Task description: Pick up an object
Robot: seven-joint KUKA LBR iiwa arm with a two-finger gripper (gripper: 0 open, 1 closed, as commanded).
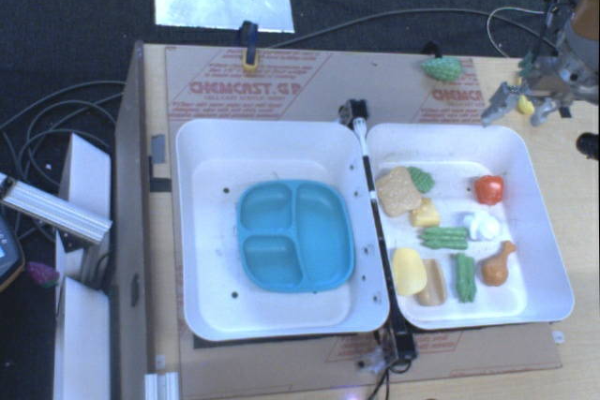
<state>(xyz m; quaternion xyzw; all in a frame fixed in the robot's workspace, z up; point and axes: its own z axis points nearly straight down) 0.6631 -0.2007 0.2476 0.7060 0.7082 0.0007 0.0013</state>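
The right bin (539, 201) holds several toy foods: a tan bread slice (398, 190), a red tomato (488, 190), green beans (444, 238), a white piece (484, 225), a brown drumstick (498, 263), a yellow lump (409, 270) and a hot dog (431, 282). My gripper (521, 108) hangs past the bin's back right corner, over the bench, with its fingers spread wide. A small yellow piece (526, 106) shows between them; I cannot tell whether it touches either finger.
The left bin (202, 201) holds a blue divided plate (295, 234). A green knobbly toy (442, 68) lies on the cardboard behind the right bin. Cables run across the dark floor at the back and left. A yellow-tipped clamp (249, 47) stands at the board's back edge.
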